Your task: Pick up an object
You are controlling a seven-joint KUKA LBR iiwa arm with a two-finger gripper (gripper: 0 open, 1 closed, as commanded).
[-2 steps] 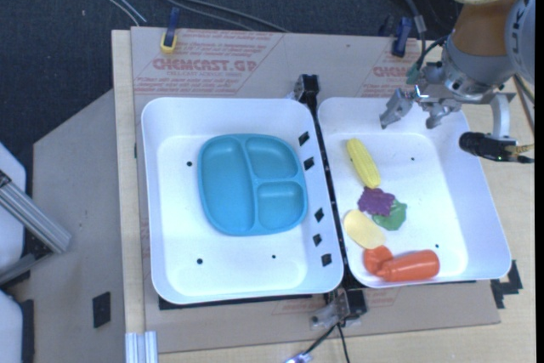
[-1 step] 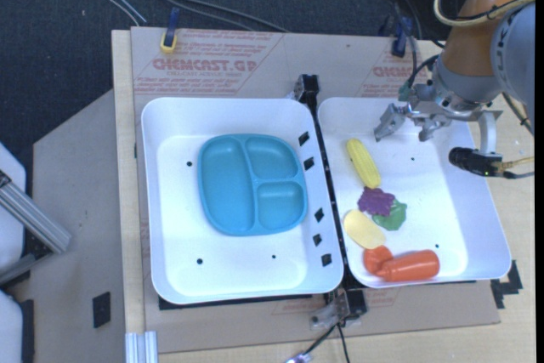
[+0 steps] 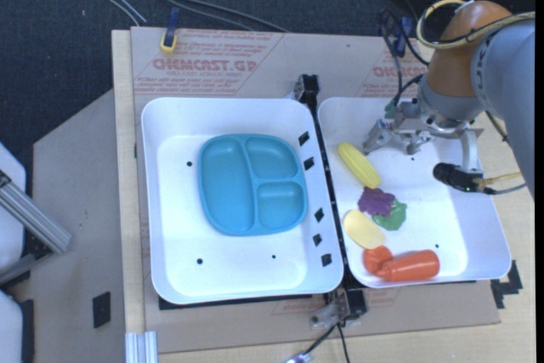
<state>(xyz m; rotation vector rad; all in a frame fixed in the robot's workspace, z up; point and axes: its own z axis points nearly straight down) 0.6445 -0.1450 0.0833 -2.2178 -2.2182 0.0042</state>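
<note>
Hanging over the right bin (image 3: pixel 476 208), the gripper (image 3: pixel 406 134) is seen above the yellow corn (image 3: pixel 359 164); whether its claw is spread or pressed together cannot be told. A blue tray (image 3: pixel 252 183) is seated in the left bin (image 3: pixel 170 183).
</note>
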